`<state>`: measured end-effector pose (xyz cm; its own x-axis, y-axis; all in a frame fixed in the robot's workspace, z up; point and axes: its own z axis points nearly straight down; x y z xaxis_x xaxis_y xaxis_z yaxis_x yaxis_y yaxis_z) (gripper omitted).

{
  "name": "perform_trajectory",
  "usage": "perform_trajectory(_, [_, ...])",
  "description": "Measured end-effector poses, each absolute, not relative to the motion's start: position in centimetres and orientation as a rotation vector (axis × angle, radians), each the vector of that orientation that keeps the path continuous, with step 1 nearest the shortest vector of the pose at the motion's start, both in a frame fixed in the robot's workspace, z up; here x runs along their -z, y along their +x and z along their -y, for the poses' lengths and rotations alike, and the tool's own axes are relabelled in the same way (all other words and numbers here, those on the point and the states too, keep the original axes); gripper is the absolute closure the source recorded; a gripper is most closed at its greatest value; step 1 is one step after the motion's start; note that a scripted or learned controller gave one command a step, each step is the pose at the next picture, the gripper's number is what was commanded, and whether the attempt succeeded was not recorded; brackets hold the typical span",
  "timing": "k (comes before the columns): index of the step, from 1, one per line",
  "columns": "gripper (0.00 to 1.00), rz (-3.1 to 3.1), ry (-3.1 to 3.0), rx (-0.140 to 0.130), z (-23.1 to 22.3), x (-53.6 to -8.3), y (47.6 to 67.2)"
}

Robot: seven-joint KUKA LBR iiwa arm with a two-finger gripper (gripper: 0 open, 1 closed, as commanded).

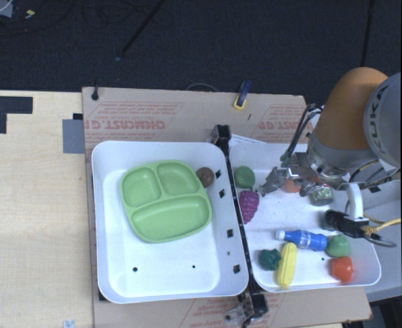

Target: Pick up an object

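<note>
Seen from above, two shallow white bins sit side by side on a desk (30, 203) of pale wood. The left bin (112, 251) holds a green divided plate (165, 200) and a small brown ball (205, 176) just beside the plate's upper right corner. The right bin (365, 272) holds most of the objects: a green round fruit (244, 176), purple grapes (248, 205), a blue and white bottle (303, 238) lying on its side, a yellow corn cob (286, 264), a dark green piece (270, 258) touching the corn, a green and orange vegetable (339, 246) and a red-orange fruit (342, 269). The grey arm (355, 125) with its orange band reaches in from the right, and the tool (291, 178) hangs over the upper part of the right bin, near an orange piece (293, 186) and a grey speckled object (320, 195). How far the tool is open, and whether it grips anything, cannot be told from this angle.
</note>
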<state>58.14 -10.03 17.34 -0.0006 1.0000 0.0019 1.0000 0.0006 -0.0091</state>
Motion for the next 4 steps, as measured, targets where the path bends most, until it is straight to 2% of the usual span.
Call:
perform_trajectory(1, [0.0, 2.216, -2.221, 0.003, 9.3, -12.8, 58.6])
perform_trajectory(2, [0.0, 2.216, -2.219, -0.005, 9.1, -8.5, 58.5])
perform_trajectory(3, [1.0, 2.211, -2.226, -0.003, 9.3, -9.7, 58.5])
perform_trajectory(4, [1.0, 2.217, -2.227, 0.002, 9.7, -14.2, 59.2])
